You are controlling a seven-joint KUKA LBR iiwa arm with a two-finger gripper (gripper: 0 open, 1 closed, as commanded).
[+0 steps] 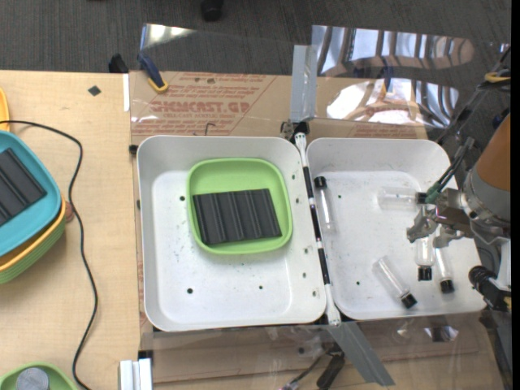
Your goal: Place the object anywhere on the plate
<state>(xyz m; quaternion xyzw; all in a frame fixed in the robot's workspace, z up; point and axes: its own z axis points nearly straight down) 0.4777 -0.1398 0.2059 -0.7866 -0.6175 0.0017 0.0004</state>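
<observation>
Several clear tubes with black caps lie in the right bin (357,295). Gripper (426,232) sits low over one tube (425,258), long axis roughly up-down in frame, cap toward the near edge. Can't tell its opening, nor any hold. Looks like the pick step; next needs a firm grasp, then carry left to the green plate (280,177).

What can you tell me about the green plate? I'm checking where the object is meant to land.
The green plate is a square, shallow dish with rounded corners and a raised rim, matte and plastic-looking. It sits flat in the left bin, toward its upper middle, apart from the walls. A dark ribbed mat lies inside it, covering most of its floor and turned slightly. Nothing else touches it; the gripper is over the right bin.
</observation>
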